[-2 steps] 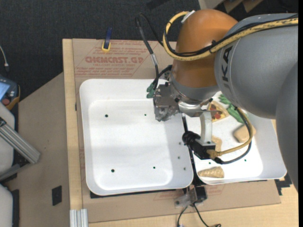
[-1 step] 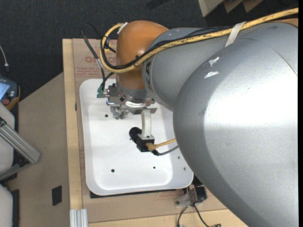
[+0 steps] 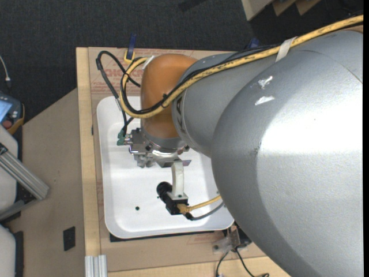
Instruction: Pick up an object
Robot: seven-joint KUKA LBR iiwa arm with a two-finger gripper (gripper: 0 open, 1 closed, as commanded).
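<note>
The grey arm (image 3: 277,131), with its orange band (image 3: 161,94), reaches over the white bin (image 3: 115,212). The gripper (image 3: 149,154) hangs low above the bin floor; its grasp state cannot be told. A small dark speck (image 3: 137,208) lies on the floor; no other object to pick can be made out.

**One small dark object on the bin floor**

Single candidate seen: a tiny dark speck (image 3: 137,208), roughly round, black against white. It lies flat on the floor of the white bin (image 3: 109,172), in the part nearest the lower left of the camera view. It sits apart from the bin's walls, with bare floor all round it. Too small to tell shape, material or kind. The arm (image 3: 277,131) hides much of the bin floor.
</note>
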